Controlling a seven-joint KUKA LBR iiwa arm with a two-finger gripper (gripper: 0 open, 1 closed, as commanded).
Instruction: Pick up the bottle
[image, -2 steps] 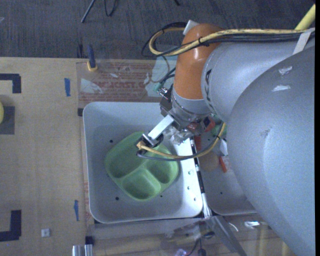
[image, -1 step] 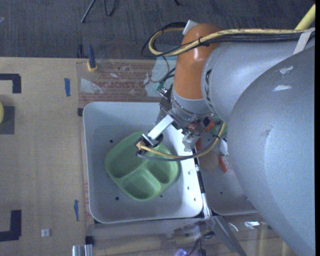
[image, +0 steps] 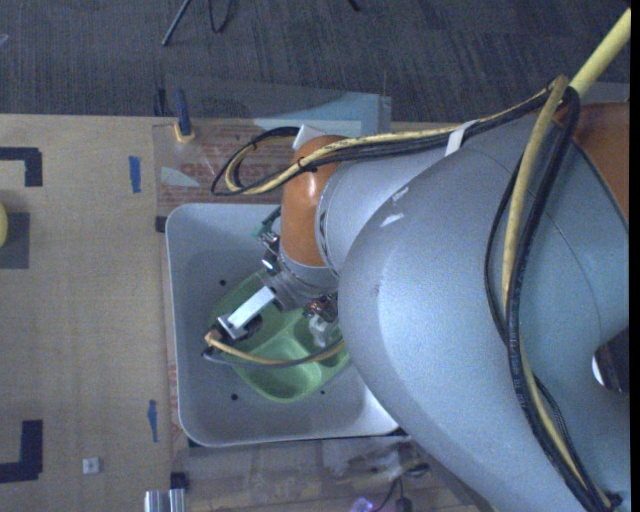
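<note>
the grey arm (image: 450, 300) covers the view's right half and the right edge of the white bin (image: 185, 330). the wooden bench (image: 80, 300) lies bare to the left. inside the bin, floor along the left wall is free. a green rounded thing (image: 285, 370), possibly the bottle, sits near the lower edge, under the gripper (image: 312, 310); whether that is clenched or released cannot be told.

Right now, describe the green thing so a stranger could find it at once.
Find the white bin beside the wooden bench top. Low in it, under the grey arm, sits a pale green bowl-shaped thing. Its green stands out against white bin and grey arm.
</note>
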